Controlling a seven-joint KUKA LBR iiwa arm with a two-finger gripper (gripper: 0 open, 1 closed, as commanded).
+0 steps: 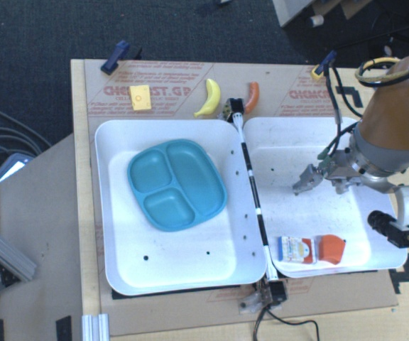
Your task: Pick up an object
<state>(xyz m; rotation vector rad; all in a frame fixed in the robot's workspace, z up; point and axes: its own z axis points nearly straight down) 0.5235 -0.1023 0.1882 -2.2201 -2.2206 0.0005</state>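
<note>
The right bin (290,141) holds a small white carton with red and blue print (295,250) near its front wall. An orange-red object (331,249) lies touching the carton's right end. My gripper (308,180) hangs over the middle of this bin, pointing left, well behind the carton. Nothing shows in its grasp. The grey arm with its orange band (393,119) comes in from the right. A blue divided plate (177,184) lies in the left bin (119,240).
Behind the bins, on the wooden board, lie a yellow banana (208,98), an orange-red toy (252,96) and a yellow block (140,99). A black strip with clips (249,183) runs between the bins. Blue clamps (113,57) sit at the board's back corners.
</note>
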